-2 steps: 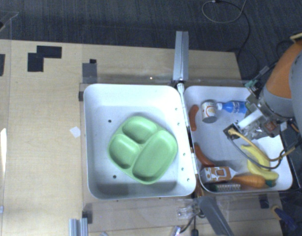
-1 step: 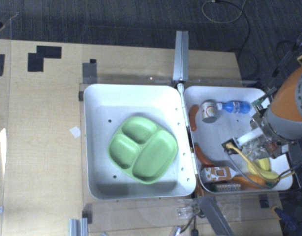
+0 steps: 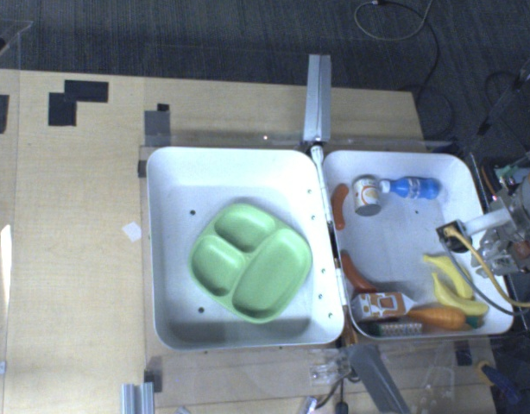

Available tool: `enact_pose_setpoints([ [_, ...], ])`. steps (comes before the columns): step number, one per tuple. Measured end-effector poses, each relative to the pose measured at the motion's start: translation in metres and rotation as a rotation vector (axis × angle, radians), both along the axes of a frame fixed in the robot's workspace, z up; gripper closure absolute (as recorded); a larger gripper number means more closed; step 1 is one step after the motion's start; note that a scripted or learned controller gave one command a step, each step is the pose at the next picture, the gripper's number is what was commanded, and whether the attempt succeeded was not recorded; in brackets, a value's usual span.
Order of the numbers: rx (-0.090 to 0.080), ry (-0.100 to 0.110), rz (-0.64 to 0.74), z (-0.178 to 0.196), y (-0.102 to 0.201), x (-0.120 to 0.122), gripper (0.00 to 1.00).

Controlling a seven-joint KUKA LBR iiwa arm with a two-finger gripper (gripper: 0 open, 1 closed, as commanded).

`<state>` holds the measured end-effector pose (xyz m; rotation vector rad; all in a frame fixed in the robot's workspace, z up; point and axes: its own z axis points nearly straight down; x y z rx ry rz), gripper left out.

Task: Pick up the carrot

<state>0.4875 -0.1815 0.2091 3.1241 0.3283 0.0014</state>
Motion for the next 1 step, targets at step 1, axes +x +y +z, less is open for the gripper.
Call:
enact_pose_setpoints([
  [1,0.002,0.001,0.017,-0.002,0.0653,-0.0001,1.0],
])
